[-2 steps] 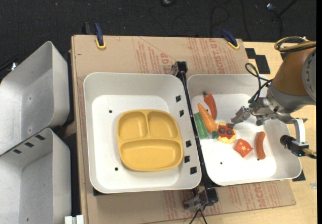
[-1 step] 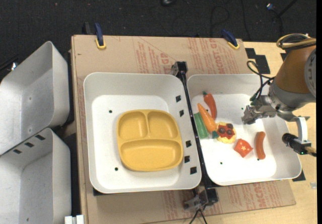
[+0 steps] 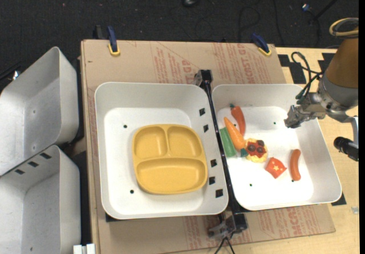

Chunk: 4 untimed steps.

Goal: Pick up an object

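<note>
Dark floor with loose cables behind; cardboard-topped bench (image 3: 171, 59) in the middle, bearing two shallow white bins side by side. Spare white bins (image 3: 34, 133) stacked off the bench at the view's left.

Left bin (image 3: 114, 104): holds a yellow divided tray (image 3: 169, 158), flat and centred, probably staged as a drop point.

Right bin (image 3: 319, 184): holds the candidate objects, clustered toward the wall shared with the left bin. Against that wall, a green piece (image 3: 227, 142) touching an orange carrot-like piece (image 3: 235, 133), with a red-orange sausage-like piece (image 3: 238, 119) just above. Beside these, a yellow toy with dark and red spots (image 3: 256, 150). Further out, a small red piece (image 3: 275, 167) and a second sausage-like piece (image 3: 295, 165), apart from each other. Loose spacing of the last two likely favours a clean grasp.

Arm: enters from the view's right, orange band above the wrist, wrist angled down over the right bin's far right corner. Gripper (image 3: 296, 116) near the bin wall, well apart from every object; nothing seen between the fingers. Opening too small and dark to judge: cannot tell whether wide or narrow.
</note>
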Each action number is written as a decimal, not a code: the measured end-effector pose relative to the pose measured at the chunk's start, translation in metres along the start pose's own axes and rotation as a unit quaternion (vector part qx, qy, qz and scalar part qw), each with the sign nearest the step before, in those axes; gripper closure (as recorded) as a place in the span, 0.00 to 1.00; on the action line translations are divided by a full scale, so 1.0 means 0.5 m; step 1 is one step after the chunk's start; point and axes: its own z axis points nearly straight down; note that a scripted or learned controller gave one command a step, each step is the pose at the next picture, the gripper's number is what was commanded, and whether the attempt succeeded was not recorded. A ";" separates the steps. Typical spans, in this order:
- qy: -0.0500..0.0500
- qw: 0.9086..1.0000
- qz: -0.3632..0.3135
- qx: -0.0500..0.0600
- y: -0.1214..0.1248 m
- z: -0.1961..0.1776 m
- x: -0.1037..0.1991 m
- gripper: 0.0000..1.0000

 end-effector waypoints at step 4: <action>0.002 1.000 -0.002 0.004 -0.008 -0.201 0.229 1.00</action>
